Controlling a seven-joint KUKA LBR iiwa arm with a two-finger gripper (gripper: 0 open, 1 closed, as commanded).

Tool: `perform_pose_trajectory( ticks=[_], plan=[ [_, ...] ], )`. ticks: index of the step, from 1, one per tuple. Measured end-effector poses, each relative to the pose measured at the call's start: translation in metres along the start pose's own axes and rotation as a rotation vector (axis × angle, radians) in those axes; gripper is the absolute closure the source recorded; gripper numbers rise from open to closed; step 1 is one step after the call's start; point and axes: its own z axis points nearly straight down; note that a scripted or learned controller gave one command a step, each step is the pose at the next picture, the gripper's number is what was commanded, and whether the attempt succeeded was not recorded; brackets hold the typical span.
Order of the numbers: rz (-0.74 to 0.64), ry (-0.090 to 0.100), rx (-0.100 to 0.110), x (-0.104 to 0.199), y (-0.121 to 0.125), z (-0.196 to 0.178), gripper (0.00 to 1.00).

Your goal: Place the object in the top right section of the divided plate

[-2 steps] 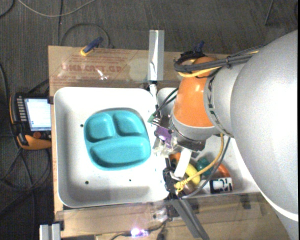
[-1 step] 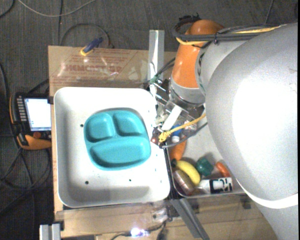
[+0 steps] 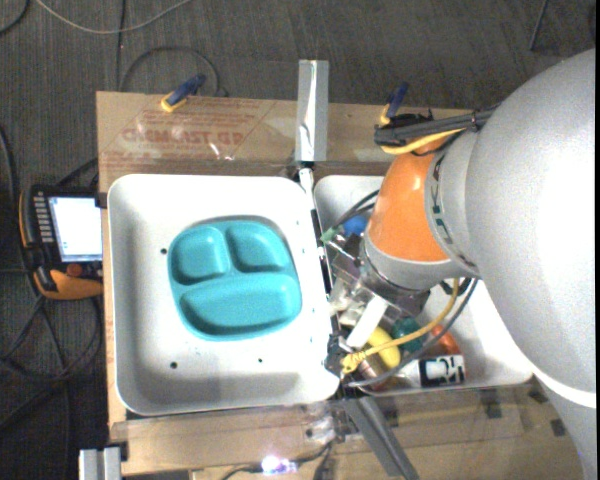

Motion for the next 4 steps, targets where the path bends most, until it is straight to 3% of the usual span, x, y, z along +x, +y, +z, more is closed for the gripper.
perform_pose_trajectory(
  ticks=[1, 2, 3, 4],
  plan=[
    [-0.008, 0.003, -0.002, -0.002, 0.003, -0.01, 1.0],
    [0.022, 0.0, -0.005, 0.078, 0.034, -0.069, 1.0],
    [0.031, 0.0, 0.001, 0.009, -0.007, 0.0, 1.0],
    [0.063, 0.0, -0.003, 0.037, 0.02, -0.035, 1.0]
  ],
)
